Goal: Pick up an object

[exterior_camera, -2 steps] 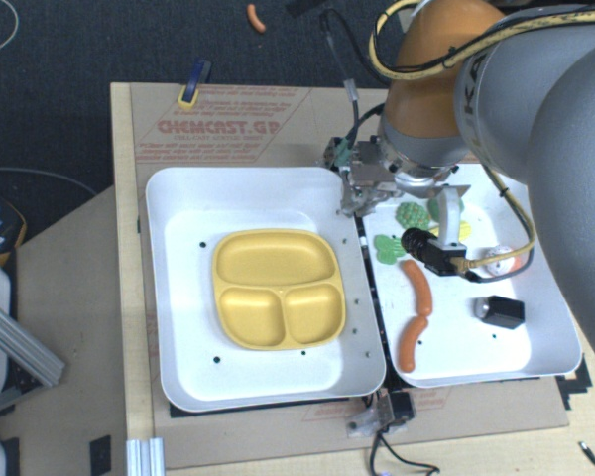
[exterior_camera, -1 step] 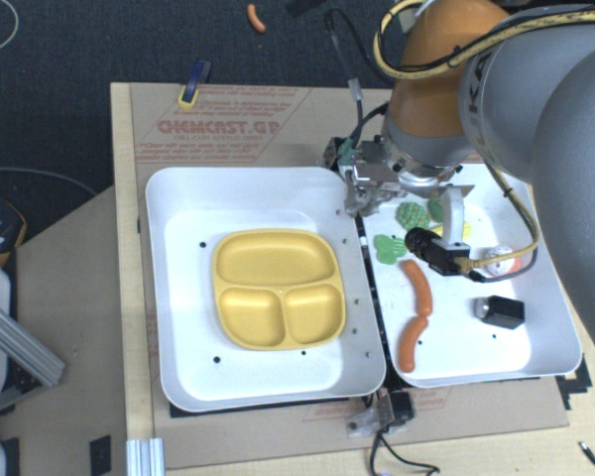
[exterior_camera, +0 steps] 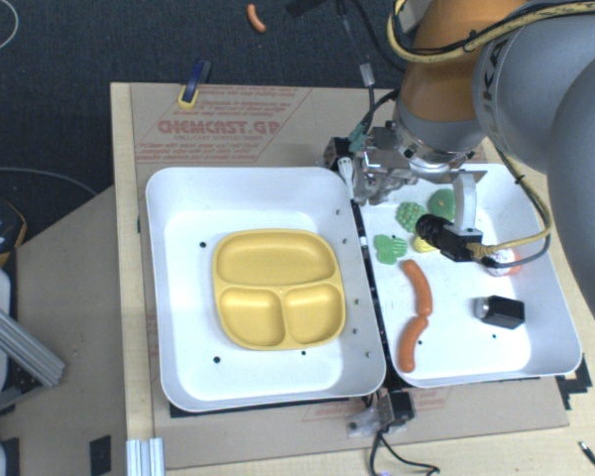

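Note:
My gripper [exterior_camera: 381, 180] hangs over the back left corner of the right bin [exterior_camera: 535, 350], close to the divider between the bins. The arm's wrist covers it from above. Just in front of it lie a flat green piece [exterior_camera: 389, 248], a bumpy green piece [exterior_camera: 409, 214] and a rounded green one [exterior_camera: 442, 203]. Two orange sausages lie end to end further forward, one [exterior_camera: 418, 286] nearer the gripper and one [exterior_camera: 410, 343] near the front rim. A small black block [exterior_camera: 500, 310] rests to the right of them.
The left bin [exterior_camera: 178, 296] holds a yellow divided plate [exterior_camera: 278, 288] in its middle. A black fitting with a cable [exterior_camera: 448, 238] hangs off the arm over the green pieces. Cardboard [exterior_camera: 228, 117] lies behind the bins.

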{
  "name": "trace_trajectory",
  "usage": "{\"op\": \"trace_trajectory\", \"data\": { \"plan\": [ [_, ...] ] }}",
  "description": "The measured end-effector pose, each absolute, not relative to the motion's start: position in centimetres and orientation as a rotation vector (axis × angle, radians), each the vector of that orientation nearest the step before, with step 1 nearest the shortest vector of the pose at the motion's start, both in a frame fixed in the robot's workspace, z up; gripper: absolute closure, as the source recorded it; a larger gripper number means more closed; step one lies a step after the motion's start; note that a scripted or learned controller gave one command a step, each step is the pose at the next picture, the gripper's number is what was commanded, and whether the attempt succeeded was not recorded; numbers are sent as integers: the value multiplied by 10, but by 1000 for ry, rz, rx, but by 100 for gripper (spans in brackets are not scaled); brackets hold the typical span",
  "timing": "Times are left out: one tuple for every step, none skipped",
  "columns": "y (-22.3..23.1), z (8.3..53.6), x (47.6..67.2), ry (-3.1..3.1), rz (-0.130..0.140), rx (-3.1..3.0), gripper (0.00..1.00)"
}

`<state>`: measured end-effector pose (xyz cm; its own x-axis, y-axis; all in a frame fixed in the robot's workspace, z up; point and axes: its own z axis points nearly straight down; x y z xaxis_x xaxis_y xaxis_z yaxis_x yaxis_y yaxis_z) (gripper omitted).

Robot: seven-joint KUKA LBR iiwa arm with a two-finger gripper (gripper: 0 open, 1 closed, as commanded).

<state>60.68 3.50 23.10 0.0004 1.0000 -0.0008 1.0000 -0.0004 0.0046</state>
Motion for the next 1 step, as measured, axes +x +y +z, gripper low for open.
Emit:
{"op": "trace_trajectory", "data": {
  "plan": [
    [43,234,605,2221,3,2218,100]
  ]
}}
